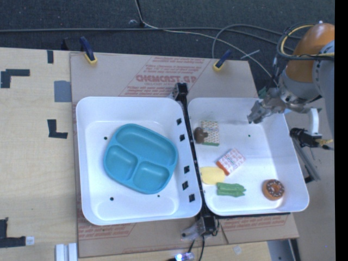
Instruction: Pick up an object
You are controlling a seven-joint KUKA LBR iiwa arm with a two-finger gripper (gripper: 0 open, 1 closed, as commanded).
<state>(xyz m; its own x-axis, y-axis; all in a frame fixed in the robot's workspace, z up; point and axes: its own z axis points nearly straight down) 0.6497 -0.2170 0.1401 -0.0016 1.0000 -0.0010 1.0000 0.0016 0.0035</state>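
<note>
The right bin [274, 145] holds several small items: a beige patterned block with a brown piece [207, 132] near its left wall, a red-and-white packet [230, 160] in the middle, a yellow piece [211, 174], a green pea pod [230, 189] and a brown doughnut [273, 189] at the front right. My gripper [255, 116] hangs over the bin's back right area, above bare floor and apart from every item. Nothing shows between its fingers.
The left bin [92, 145] holds a blue divided plate [141, 157]. A black divider with clips [186, 145] runs between the bins. Cables [228, 34] trail across the back of the bench. The arm's orange band [315, 39] sits at the right edge.
</note>
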